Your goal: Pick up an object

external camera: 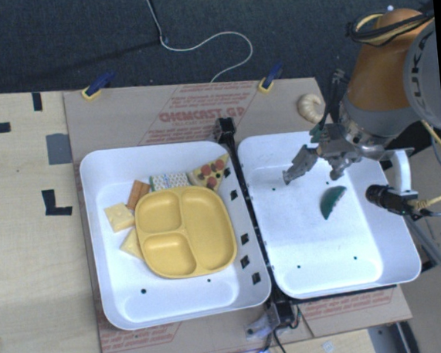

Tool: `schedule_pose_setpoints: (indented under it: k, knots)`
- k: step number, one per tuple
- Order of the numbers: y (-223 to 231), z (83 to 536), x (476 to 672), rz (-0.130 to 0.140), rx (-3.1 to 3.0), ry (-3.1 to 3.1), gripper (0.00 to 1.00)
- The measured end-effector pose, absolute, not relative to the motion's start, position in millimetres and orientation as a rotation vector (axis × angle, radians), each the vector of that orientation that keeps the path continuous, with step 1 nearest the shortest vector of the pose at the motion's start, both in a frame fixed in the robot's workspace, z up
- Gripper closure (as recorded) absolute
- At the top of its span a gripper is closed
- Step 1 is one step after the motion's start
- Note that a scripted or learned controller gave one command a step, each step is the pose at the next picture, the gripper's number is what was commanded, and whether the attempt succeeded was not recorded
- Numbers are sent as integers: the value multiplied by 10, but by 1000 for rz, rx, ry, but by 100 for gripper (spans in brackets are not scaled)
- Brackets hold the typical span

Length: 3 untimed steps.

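Although my claw (315, 169) hangs already over the right bin (369, 270), I judge that the task is not far along: nothing sits between my fingers (295, 171), so no object is picked up yet. The two fingers stand apart, released, one pointing down to the left and the other nearer to my wrist.

The closest thing to take is a small dark green object (333, 200). It lies on the white floor of the same bin, just below my claw and a little to the right of it, apart from the fingertips. I cannot say what it is; it looks like a leaf or a flat piece of toy, and its height I cannot judge.

Far to the left of my claw, in the left bin (112, 299), a yellow divided plate (185, 231) lies on top of several small pieces (123, 214). These are partly covered by the plate, and I cannot name them with certainty.

What is left, I think, is the whole work: to bring the claw over the green object, go down, clench on it and lift.

How high my claw is above the bin floor I cannot tell from this slanted view. My own arm (386, 78) also hides the upper right corner of the bin.
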<state>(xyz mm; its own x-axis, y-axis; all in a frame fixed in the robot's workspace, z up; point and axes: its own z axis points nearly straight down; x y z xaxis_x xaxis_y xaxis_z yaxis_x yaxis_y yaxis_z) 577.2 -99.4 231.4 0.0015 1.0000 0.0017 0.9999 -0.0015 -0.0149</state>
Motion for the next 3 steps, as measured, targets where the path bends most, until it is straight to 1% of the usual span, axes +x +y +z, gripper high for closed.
schedule_pose_setpoints:
  k: [1,2,3]
  knots:
    - [-992,2386,5797,2,-2218,-2222,0]
    - [-907,1843,5853,7,-2217,-2219,0]
    - [-937,1341,5926,8,-2217,-2220,0]
